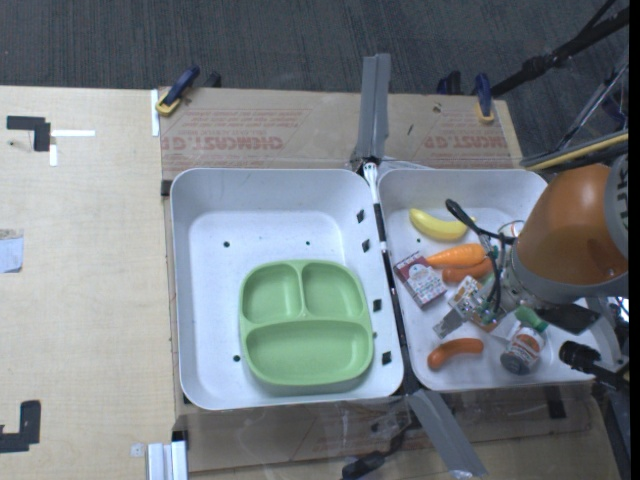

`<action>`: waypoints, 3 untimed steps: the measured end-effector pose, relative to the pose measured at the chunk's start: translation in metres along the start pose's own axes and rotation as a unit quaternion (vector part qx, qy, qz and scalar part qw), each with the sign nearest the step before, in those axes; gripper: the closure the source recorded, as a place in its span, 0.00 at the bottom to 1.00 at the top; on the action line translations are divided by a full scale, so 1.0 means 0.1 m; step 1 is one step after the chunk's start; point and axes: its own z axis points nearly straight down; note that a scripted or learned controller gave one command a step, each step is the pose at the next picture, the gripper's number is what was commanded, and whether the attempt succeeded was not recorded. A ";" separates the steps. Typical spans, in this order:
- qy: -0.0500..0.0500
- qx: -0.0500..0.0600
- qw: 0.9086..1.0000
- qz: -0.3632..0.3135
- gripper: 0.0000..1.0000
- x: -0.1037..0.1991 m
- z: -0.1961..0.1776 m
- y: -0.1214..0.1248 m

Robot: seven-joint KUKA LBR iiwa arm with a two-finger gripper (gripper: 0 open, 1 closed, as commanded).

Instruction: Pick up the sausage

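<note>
The gripper (468, 306) hovers just above the sausage (455, 352) in the right bin (560, 373); whether its jaws are released or clenched I cannot tell. Next it needs a short drop.

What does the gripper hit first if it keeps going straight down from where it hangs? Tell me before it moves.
Probably the small card packet or bin floor beside it, not the sausage. The gripper hangs in the right bin, above and short of the sausage. Depth is hard to judge from this slanted view.

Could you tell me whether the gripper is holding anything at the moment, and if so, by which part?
It cannot be told: the gripper hangs low over the right bin, but the sausage lies apart from it on the bin floor, not held.
</note>
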 end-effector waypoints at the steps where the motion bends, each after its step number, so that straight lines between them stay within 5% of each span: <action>1: 0.001 -0.001 1.000 0.003 0.00 -0.01 0.00 0.00; 3: -0.004 -0.001 0.998 -0.065 0.00 -0.02 0.00 0.00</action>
